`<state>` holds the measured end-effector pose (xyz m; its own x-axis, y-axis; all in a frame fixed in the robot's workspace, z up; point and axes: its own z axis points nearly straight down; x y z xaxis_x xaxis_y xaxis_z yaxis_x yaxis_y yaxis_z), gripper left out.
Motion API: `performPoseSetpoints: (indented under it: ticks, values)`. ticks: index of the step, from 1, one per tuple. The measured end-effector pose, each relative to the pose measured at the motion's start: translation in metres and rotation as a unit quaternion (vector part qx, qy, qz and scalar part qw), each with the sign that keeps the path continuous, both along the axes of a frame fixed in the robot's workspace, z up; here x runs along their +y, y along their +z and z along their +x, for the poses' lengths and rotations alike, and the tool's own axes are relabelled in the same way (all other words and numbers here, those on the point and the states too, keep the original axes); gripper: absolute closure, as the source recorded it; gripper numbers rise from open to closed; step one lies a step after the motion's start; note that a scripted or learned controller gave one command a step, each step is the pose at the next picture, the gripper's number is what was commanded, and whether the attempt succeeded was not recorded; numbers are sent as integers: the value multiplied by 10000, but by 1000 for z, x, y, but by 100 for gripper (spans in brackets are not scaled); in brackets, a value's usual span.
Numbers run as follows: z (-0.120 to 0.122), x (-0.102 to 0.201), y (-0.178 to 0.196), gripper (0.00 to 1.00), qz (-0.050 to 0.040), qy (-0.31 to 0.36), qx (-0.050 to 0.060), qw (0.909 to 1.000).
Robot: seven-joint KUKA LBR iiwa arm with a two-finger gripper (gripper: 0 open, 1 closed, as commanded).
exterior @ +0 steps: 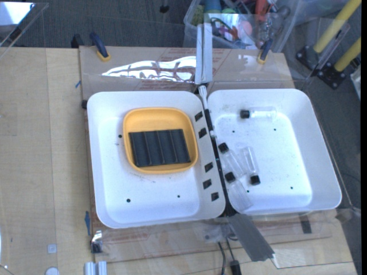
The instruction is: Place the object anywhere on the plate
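Note:
A yellow, rounded-square plate [135, 121] lies in the left white bin [112, 182], towards its back middle. A black ribbed rectangular block [159, 148] lies flat on the plate, covering most of its floor, with its long side running left to right. It rests inside the rim, slightly towards the front edge.
The right white bin [301, 159] holds clear vials with black caps: one at the back [259, 114], one near the middle [248, 161], one by the front left corner [239, 195]. Black clips line the divider [206, 150]. A box of clutter [246, 10] stands behind the bins.

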<state>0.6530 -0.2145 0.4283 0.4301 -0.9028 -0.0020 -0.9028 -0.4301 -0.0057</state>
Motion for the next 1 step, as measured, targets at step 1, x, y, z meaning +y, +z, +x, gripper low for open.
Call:
performPoseSetpoints:
  ticks: [1]
  values:
    - [-40, 4, 6, 100, -6, 2116, 10, 9774]
